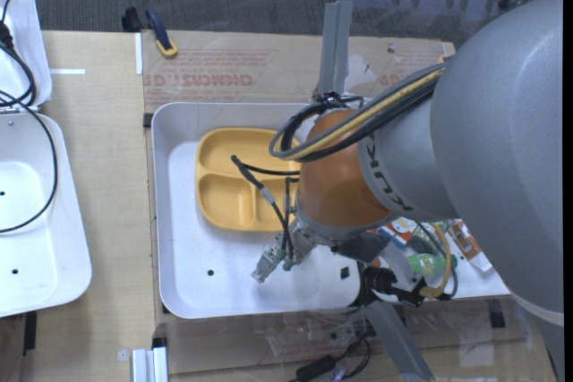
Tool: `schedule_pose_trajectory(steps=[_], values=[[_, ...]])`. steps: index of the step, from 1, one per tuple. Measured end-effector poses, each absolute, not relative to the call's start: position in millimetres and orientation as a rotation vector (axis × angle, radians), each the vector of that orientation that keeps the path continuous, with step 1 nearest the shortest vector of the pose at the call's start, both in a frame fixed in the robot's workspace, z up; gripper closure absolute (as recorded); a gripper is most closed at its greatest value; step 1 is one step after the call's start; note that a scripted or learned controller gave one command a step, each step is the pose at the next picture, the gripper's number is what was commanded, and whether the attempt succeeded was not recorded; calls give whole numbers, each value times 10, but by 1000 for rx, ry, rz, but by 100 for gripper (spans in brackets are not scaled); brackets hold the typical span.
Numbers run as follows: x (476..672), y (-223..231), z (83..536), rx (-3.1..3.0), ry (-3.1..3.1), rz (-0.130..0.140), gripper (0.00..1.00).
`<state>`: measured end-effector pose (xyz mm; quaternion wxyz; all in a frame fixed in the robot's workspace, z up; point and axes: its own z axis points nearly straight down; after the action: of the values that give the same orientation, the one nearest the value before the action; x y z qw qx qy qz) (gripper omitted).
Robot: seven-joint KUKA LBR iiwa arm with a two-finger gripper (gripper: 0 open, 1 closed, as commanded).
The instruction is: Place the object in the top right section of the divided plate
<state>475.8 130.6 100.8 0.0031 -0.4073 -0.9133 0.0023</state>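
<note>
A: In the camera view, where is the task's object found?

B: It cannot be identified with certainty. A small greenish bit is seen at the gripper, low in the middle of the frame, above the floor of the right-hand bin. Whether it is the object or part of the tool cannot be told.

A: And the pincer, is it spread or pressed together?

B: That cannot be told; the tip is too small and is partly masked by cables.

A: How is the object expected to handle?

B: If the greenish bit is the object, it is judged to be small and light, and easily dropped or nudged aside. A hold across its narrow middle is advised. Stiffness and surface cannot be judged.

A: Where is the divided plate?

B: The yellow divided plate lies in the same bin, just above and left of the gripper. Its right part is covered by the orange band of the arm, so the top right section is hidden.

A: Can any writing be read?

B: "KU" is made out on the grey arm casing beside the band. Red lettering is printed on the cardboard sheet in the upper middle, upside down; roughly "CHEMCAST GP" is read. Printed packets lie at the lower right, but their labels are too small to read.
</note>
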Motion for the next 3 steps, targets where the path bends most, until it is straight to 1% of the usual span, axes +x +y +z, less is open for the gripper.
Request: schedule_pose_trajectory(steps=[1, 2, 3], values=[[4773, 1062, 1052, -1133, -2928, 3, 0], [5840, 312, 1922, -945, -3000, 1, 0], [5685, 969, 933, -1293, -2872, -1, 0]])
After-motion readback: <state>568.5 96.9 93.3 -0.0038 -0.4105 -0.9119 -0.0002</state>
